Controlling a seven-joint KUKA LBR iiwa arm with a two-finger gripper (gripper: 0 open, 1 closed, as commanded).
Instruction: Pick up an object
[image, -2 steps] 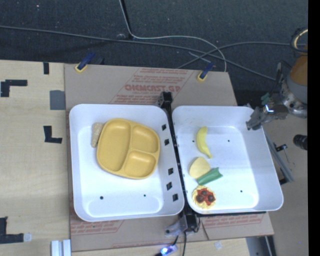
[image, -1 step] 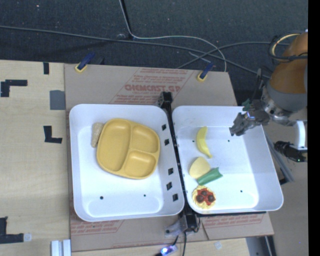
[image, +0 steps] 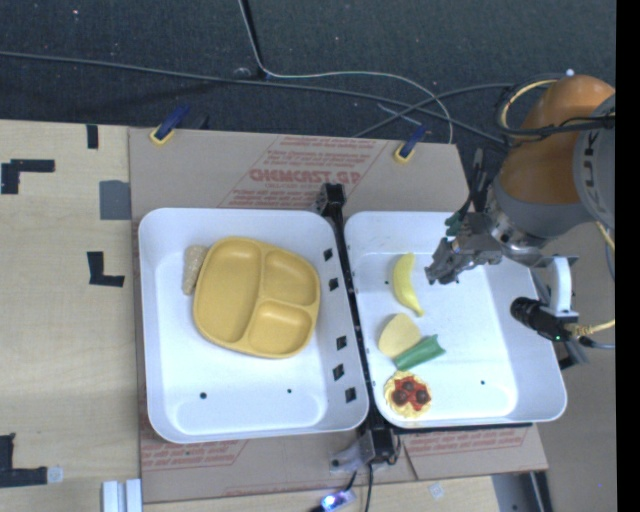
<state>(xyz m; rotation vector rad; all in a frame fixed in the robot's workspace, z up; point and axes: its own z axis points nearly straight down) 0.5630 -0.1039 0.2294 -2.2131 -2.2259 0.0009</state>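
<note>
The right bin (image: 520, 395) holds a yellow banana (image: 404, 283), a pale yellow wedge (image: 398, 332) with a green pepper-like piece (image: 420, 351) lying against it, and a small round pizza toy (image: 408, 394) near the front edge. My gripper (image: 440, 272) hangs over the right bin, just right of the banana's upper end, with nothing seen between its fingers. In the left bin (image: 170, 390) lies a yellow divided plate (image: 256, 297) with a tan bread-like piece (image: 192, 268) tucked at its left edge.
The grey arm with its orange band (image: 555, 120) comes in from the right above the right bin. Black clips line the divider (image: 340, 300) between the bins. Cables (image: 300, 75) run across the dark floor behind the cardboard base (image: 300, 170).
</note>
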